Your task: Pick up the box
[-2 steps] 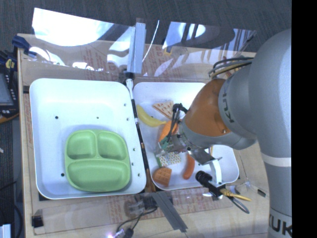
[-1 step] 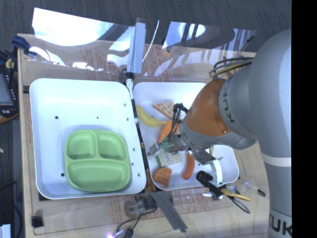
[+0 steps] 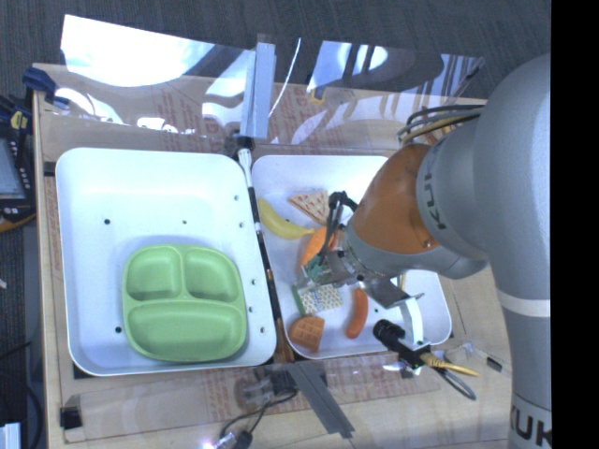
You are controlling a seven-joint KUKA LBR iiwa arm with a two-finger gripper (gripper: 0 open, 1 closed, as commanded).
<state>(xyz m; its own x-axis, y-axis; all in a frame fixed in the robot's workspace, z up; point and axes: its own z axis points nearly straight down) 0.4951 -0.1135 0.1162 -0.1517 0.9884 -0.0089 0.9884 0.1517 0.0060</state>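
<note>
I see the arm (image 3: 468, 195) over the right bin (image 3: 435, 316), gripper (image 3: 323, 267) low by a patterned box (image 3: 318, 298). Banana (image 3: 279, 220), cracker (image 3: 309, 204), sausage (image 3: 357, 313) nearby. Left bin (image 3: 94, 204) holds a green tray (image 3: 182, 302).

The bench (image 3: 374, 396) bears two white bins — left bin (image 3: 84, 251), right bin (image 3: 435, 321) — side by side.

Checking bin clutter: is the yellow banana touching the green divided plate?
Apart. The camera view shows the yellow banana in the right bin, the green divided plate in the left.
</note>
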